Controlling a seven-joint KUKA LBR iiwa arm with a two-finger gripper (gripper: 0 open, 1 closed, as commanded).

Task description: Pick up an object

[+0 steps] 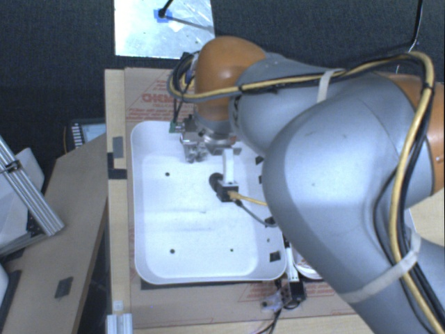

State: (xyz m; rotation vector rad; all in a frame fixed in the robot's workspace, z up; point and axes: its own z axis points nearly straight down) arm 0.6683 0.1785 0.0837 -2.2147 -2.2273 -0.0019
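Observation:
My gripper point(195, 149) hangs low over the far edge of the left white bin point(160, 256), under the orange wrist band point(219, 68). Its tip is small and partly hidden by the wrist, and I see nothing held in it. Just to its right, over the bin floor, is a white bar point(228, 165) ending in a small black piece point(218, 185), with a yellow cable point(252, 202) running off to the right; whether this is a loose object or part of the arm I cannot tell. The bin floor otherwise shows a few small dark dots.
The large grey arm point(348, 186) covers the right bin, leaving a sliver point(306, 268) at the bottom. Cardboard point(149, 96) lies under the bins. An aluminium rail point(28, 193) stands at the left, and a shiny foil sheet point(163, 19) lies at the back.

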